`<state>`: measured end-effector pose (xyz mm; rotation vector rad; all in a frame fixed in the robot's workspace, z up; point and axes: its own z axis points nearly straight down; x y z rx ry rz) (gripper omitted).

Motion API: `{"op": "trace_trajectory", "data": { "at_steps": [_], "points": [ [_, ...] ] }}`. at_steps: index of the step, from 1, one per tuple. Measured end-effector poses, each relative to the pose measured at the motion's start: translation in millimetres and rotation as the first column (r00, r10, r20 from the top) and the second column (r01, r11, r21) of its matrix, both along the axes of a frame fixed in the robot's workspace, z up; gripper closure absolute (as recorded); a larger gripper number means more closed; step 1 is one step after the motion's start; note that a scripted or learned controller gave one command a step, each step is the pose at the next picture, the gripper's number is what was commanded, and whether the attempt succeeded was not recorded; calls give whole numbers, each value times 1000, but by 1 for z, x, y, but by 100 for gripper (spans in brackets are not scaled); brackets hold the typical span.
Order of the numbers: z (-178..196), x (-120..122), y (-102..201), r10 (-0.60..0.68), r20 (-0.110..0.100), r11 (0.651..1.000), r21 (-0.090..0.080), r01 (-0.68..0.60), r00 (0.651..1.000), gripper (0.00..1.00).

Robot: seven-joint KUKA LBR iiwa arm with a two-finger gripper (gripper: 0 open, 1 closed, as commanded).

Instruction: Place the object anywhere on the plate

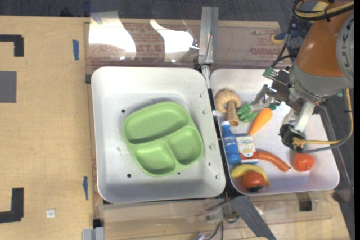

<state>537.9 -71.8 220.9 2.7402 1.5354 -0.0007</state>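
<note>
Camera view: the green plate (153, 124), split into three compartments, sits in the left bin (112, 87) at the middle of the frame, and none of the things lies on it yet. So the task looks barely begun: a pick, a carry across the divider and a release are all left.

The tool (263, 99) hangs low in the right bin (322, 176), at the right of the frame, just above a toy carrot (260, 120) and a small green piece (246, 113). One of these is probably the object to move, though I cannot tell which, nor whether the tool is open or closed.

Lower in that bin lie a blue bottle (229, 144), a small carton (246, 146), a red pepper (273, 161) and a tomato (302, 162).

The carton's label is too small to read. The cardboard strip (256, 45) behind the bins carries red print, blurred beyond reading.
</note>
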Motion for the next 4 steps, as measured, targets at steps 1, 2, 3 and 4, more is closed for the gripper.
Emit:
{"op": "trace_trajectory", "data": {
  "at_steps": [1,2,3,4],
  "points": [
    [0,0,0,0,0,1000,0,0,1000,0],
    [0,0,0,0,0,1000,0,0,1000,0],
    [0,0,0,0,0,1000,0,0,1000,0],
    [0,0,0,0,0,1000,0,0,1000,0]
  ]
}}
